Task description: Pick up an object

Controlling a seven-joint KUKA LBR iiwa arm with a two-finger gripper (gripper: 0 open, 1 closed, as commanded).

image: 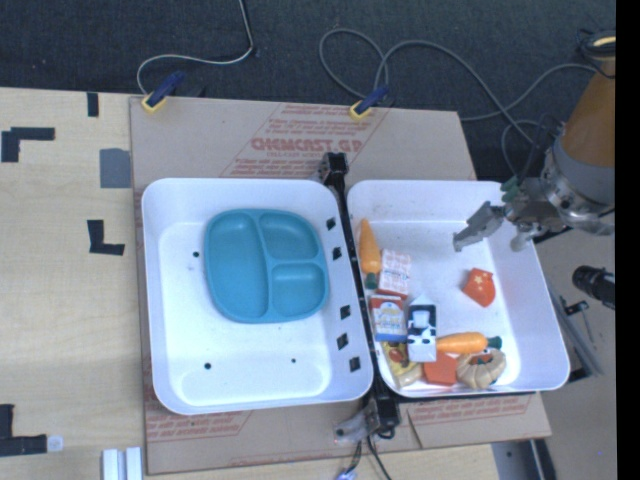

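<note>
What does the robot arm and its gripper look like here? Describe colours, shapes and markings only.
The arm enters from the right as a thick rounded grey column with a broad orange band above the wrist. Below it sits a blockier grey and silver wrist section with small dark parts. The two-finger gripper ends in slim grey fingers that taper to blunt tips. No lettering or logos can be made out on it.

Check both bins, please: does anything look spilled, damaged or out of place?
Nothing stands out. The blue divided plate lies flat in the left bin; small toy foods lie jumbled but intact in the right bin. The gripper hovers above them.
</note>
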